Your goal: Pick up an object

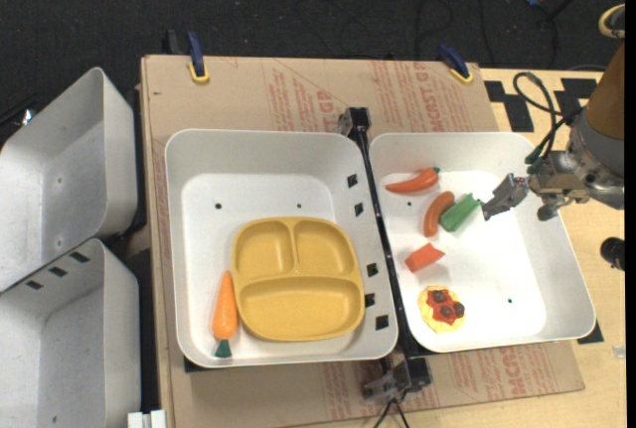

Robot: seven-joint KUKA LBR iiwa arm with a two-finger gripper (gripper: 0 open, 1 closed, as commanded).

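My gripper [525,205] hangs over the upper right part of the right bin [556,317], open, with nothing between its fingers. Its left finger [502,198] is just right of a green block [460,214], which lies against a brown sausage [437,213]. A red chili pepper [412,182] sits above them. Lower down lie a red-orange wedge [424,257] and a yellow pizza piece with dark toppings [442,308]. In the left bin [189,217] rest a yellow divided plate [298,277] and a carrot [226,307].
A black divider [373,217] with clips runs between the two bins. Two spare white tubs [60,178] stand off the bench at the left. Cables trail over the bench's right edge near the arm [601,138].
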